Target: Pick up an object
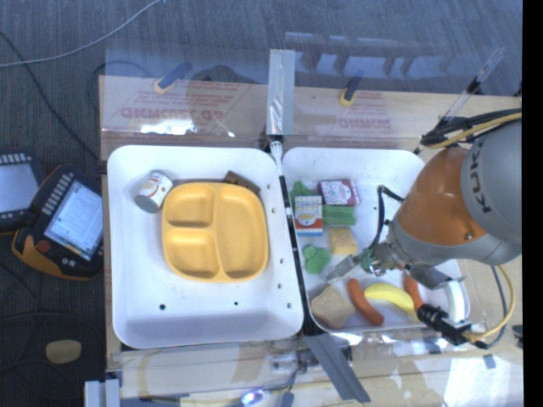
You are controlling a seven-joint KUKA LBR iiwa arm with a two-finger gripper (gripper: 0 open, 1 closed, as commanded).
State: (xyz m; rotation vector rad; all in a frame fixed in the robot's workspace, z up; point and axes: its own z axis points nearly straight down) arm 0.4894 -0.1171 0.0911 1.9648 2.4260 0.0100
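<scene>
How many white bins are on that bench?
2. The left bin holds a yellow divided plate and a small can; the right bin, beside it, holds toy food under the arm.

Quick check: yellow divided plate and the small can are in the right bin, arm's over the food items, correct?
Not quite. The camera view shows the yellow divided plate and small can in the left bin. The arm is indeed over the food items in the right bin.

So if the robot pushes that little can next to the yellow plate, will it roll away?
Probably. The can lies on its side in the left bin, so its round body could roll. It looks small and likely light, though the yellow plate beside it might stop it.
</scene>
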